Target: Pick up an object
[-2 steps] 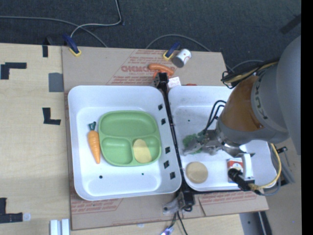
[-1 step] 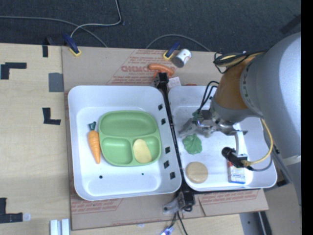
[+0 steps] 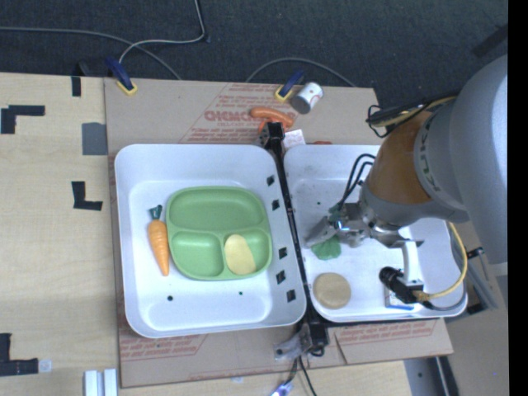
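My gripper [image 3: 324,233] hangs low over the left half of the right bin [image 3: 437,304], reaching in from the right under the grey arm with its orange band. A small green object [image 3: 328,250] lies right below the gripper's tip, partly covered by it. A round tan disc [image 3: 332,290] rests near the right bin's front left corner. In the left bin [image 3: 140,304] sits a green divided plate [image 3: 216,209] with a yellow piece [image 3: 240,255] in its front right compartment. An orange carrot [image 3: 158,246] lies just left of the plate.
A black divider with clips [image 3: 282,221] runs between the two bins. The arm's black and yellow cables [image 3: 412,291] droop over the right bin's front right part. Behind the bins on the cardboard lie an orange item [image 3: 272,115] and a small white cylinder [image 3: 306,97].
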Tool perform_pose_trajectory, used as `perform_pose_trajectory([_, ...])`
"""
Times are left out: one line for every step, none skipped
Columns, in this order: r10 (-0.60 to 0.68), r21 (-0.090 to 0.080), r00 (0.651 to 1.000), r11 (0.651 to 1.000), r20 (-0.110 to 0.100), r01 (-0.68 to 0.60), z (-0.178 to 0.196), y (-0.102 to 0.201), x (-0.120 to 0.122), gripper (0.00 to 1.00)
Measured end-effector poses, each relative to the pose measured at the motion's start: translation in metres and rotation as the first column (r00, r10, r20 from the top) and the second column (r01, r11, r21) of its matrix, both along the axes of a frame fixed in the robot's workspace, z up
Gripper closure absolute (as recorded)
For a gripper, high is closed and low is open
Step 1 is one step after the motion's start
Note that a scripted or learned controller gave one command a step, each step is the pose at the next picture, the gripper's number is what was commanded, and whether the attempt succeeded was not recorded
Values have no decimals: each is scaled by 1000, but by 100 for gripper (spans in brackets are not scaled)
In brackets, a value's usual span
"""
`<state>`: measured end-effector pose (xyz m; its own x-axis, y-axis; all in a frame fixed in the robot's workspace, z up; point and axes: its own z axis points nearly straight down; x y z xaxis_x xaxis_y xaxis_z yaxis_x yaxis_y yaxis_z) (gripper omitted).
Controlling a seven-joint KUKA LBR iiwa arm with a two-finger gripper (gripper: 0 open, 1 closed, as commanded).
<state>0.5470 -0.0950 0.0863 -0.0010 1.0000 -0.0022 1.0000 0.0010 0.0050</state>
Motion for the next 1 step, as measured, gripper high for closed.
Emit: perform_pose_trajectory([0, 0, 1000, 1000, -1, 0, 10, 0, 0, 100])
